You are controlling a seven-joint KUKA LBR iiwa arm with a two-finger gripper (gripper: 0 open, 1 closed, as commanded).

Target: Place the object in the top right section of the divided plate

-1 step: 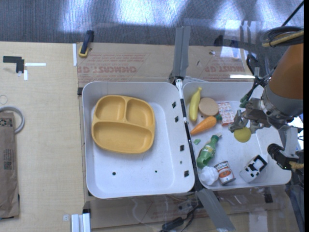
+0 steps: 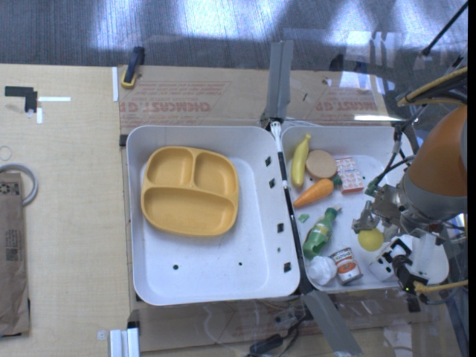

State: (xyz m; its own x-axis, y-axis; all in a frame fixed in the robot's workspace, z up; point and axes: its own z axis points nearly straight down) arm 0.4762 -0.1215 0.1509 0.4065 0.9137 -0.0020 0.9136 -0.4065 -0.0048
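A yellow divided plate [image 2: 190,190] lies in the left bin [image 2: 223,281], with two small sections at its far side and one long section at its near side. The right bin [image 2: 375,141] holds the loose objects. My gripper [image 2: 374,218] hangs low over the right part of that bin. It is right above and touching or nearly touching a yellow lemon [image 2: 370,239]. The grey arm with its orange band [image 2: 445,155] comes in from the right and hides the bin's right side.
Also in the right bin are a banana [image 2: 300,159], a round beige disc [image 2: 321,164], a carrot [image 2: 314,193], a green bottle [image 2: 320,233], a small red-and-white box [image 2: 349,175], a can [image 2: 346,265] and a white lump [image 2: 321,270]. A metal divider [image 2: 280,162] separates the bins.
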